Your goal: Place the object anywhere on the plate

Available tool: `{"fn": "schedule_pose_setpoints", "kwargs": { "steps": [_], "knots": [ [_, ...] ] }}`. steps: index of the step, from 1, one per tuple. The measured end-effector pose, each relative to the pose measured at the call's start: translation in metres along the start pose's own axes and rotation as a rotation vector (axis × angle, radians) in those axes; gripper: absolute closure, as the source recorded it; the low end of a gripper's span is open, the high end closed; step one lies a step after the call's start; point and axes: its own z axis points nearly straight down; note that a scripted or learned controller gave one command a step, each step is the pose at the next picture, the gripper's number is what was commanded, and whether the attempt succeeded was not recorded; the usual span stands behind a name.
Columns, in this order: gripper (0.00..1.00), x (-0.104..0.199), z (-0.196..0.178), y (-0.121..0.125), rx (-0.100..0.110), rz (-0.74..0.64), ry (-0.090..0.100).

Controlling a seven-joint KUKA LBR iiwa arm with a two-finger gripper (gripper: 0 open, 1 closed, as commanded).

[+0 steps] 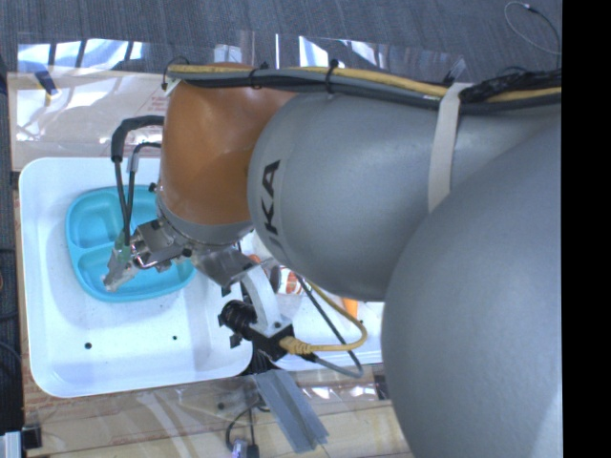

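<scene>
Right now my end effector [129,260] hangs low over the blue plate [91,227] in the left bin [43,284], can't tell its opening or any grasped object, which I'd guess is small, light, pinched at mid-body.

Left bin [57,351]: front and left floor open for passage. Blue plate [91,232] fills rear centre. Arm [382,189] covers right bin.

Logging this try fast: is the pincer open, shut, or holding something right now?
Pincer: cannot be told. It sits over the blue plate in the left bin.
</scene>
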Motion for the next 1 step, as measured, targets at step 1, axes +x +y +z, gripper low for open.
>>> {"fn": "schedule_pose_setpoints", "kwargs": {
  "steps": [1],
  "knots": [
    [0.0, -0.0182, -0.1072, -0.0071, 0.0, 0.056, 0.0]
  ]
}}
